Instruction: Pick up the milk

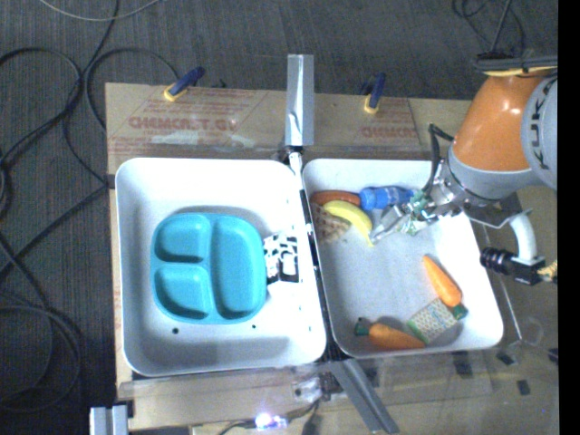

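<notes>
Gripper (391,222) low in rt bin (480,324) by banana (352,216), open/shut unclear; b/w milk carton (282,256) in left bin (136,243).

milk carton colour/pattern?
Black-and-white patches; the milk carton lies beside the blue tray, camera view.

The gripper (391,222) hung low in the right bin (403,284), beside a banana (349,216). A blue tray (210,265) lay in the left bin (136,243), touching a black-and-white milk carton (283,256).

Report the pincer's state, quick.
Pincer: cannot be told; it sits low in the right bin, beside the banana.
</notes>
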Robot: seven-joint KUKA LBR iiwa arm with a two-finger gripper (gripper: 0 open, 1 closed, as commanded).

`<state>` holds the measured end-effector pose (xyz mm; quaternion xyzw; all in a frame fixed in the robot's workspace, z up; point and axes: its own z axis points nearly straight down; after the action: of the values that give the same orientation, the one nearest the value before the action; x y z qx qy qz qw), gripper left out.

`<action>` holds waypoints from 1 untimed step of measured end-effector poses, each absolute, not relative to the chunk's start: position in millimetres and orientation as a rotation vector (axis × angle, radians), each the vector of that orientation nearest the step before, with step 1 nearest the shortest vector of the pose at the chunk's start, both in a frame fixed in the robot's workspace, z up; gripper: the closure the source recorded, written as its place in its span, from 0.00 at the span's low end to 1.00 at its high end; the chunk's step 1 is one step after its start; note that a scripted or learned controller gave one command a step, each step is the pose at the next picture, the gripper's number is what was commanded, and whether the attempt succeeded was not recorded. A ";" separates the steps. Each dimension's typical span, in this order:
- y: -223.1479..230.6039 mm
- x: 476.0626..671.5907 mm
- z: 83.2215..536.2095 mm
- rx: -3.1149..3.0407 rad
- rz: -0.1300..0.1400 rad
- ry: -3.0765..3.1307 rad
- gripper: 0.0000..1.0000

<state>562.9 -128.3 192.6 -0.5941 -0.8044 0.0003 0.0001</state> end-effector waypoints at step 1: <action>-130.6 501.5 89.7 -1.867 -0.006 -2.533 0.00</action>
<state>501.5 -130.6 89.7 -0.5935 -0.8048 -0.0019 -0.0025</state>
